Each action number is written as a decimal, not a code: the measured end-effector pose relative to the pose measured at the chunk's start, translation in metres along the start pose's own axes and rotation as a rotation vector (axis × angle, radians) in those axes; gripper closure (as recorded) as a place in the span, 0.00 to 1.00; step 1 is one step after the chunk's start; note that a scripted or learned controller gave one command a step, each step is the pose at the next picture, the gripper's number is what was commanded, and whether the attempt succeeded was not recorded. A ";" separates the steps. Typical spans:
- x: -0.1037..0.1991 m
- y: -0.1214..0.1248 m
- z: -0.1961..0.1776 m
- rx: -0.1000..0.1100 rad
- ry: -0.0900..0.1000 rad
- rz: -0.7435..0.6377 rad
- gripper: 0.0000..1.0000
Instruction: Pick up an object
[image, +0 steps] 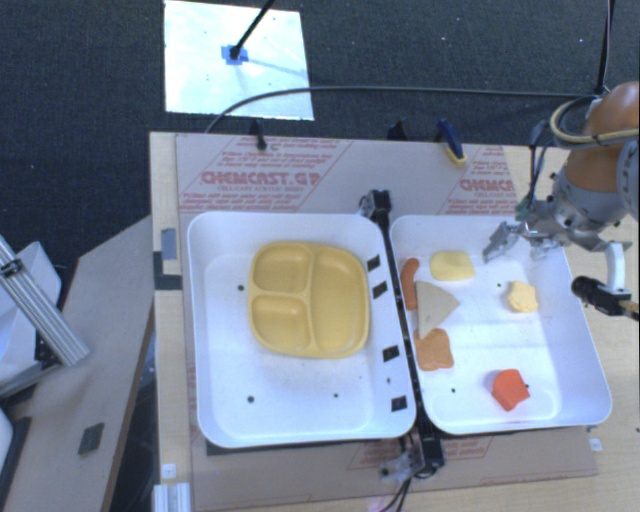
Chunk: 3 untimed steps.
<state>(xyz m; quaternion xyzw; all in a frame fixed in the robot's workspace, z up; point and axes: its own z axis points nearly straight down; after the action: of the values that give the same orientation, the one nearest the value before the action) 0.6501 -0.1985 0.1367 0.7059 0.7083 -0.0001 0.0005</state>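
Over the right shallow white plastic bin (575, 330), near its far edge, I see the pincer (520, 240) spread and holding nothing. Just beside it lies a small pale-yellow foam lump (521, 296); a yellow sectioned plate (305, 298) occupies the left white bin (225, 400).

Lying loose in the right bin (580, 345): a pale yellow lump (452, 265) near the back, a small yellow piece (522, 297) to its right, an orange-red sausage shape (410, 283) along the left wall. Beside that, a tan wedge (432, 305) touching an orange flat piece (434, 350) below it. Well apart, toward the front, a red-orange block (510, 389).
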 end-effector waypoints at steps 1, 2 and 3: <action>0.000 0.002 -0.014 -0.007 -0.002 -0.003 1.00; -0.001 0.006 -0.080 -0.009 -0.002 -0.002 1.00; -0.001 0.007 -0.136 -0.008 -0.002 -0.003 1.00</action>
<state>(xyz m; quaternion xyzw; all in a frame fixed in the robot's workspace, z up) 0.6575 -0.1996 0.2722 0.7048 0.7094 0.0020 0.0038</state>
